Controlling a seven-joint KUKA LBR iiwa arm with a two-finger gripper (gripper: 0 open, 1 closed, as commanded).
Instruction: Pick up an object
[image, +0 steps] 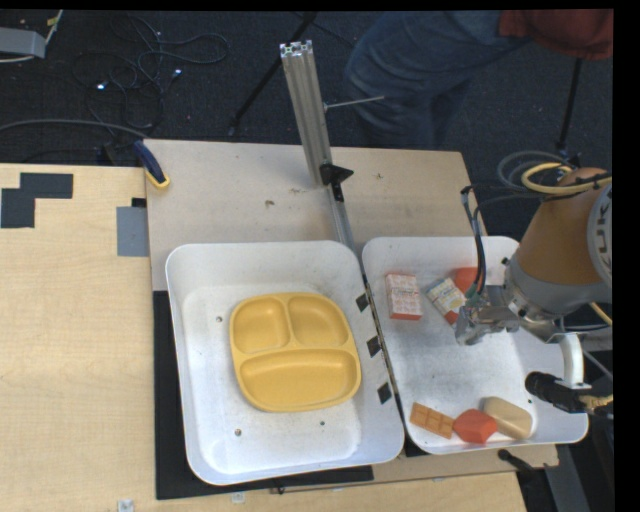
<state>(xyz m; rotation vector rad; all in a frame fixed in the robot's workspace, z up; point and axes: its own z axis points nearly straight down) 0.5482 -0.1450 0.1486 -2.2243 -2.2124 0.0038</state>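
While the gripper (473, 328) dips low into the right bin (440, 385), targets wait close by.
Small packet (446, 295) just beside it, likely the aim; fingers too blurred, I cannot tell their state.

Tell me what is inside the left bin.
The left bin holds one yellow divided tray, lying flat with two small compartments at the far side and one large compartment nearer the camera. All three look bare. Whatever lies beneath the tray is covered.
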